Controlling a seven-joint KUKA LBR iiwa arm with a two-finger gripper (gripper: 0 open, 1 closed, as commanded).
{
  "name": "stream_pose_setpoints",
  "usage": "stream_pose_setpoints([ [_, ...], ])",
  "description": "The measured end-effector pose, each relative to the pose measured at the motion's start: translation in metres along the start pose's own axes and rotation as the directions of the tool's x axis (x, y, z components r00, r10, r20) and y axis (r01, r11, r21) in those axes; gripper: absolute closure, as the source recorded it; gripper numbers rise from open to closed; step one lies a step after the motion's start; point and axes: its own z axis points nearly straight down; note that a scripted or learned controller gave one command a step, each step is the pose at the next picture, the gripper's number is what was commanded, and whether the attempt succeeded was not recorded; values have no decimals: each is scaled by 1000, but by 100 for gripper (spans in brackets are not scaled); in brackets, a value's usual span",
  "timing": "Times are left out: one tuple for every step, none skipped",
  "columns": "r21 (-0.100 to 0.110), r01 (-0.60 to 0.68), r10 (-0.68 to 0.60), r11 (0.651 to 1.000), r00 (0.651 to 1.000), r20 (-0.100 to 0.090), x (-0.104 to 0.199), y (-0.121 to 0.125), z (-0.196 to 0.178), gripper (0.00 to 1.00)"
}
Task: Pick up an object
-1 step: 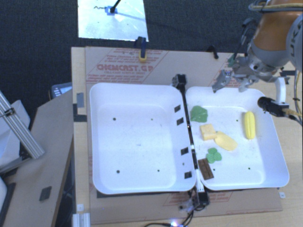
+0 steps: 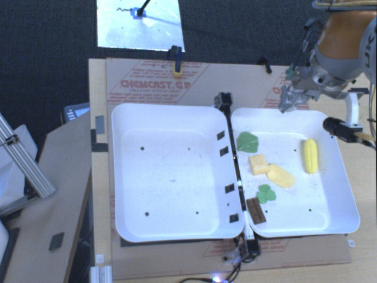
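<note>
Bench stock as I read it from my remote station. Two shallow white bins sit side by side: left bin and right bin.

Contents of the right bin, all candidates for the pick:
- green leaf-shaped piece, far left part, near the divider;
- pale yellow block, just nearer than the leaf piece;
- yellow wedge, touching that block on its right;
- small green piece, near side of the block;
- brown bar, near left corner, beside the divider;
- yellow corn-like piece, right part, lying lengthwise far to near.

Arm: gripper hangs over the far rim of the right bin, well apart from every item. I see nothing between its fingers; whether they are spread or closed I cannot tell.
</note>
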Motion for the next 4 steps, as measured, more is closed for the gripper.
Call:
stream_pose_setpoints([
  [5,4,-4,1000,1000,-2,62,27,69,100],
  [3,-2,2,1000,1000,-1,58,26,66,0],
  [1,1,-1,1000,1000,-2,88,27,37,0],
  [3,-6,6,1000,1000,0,30,26,55,0],
])
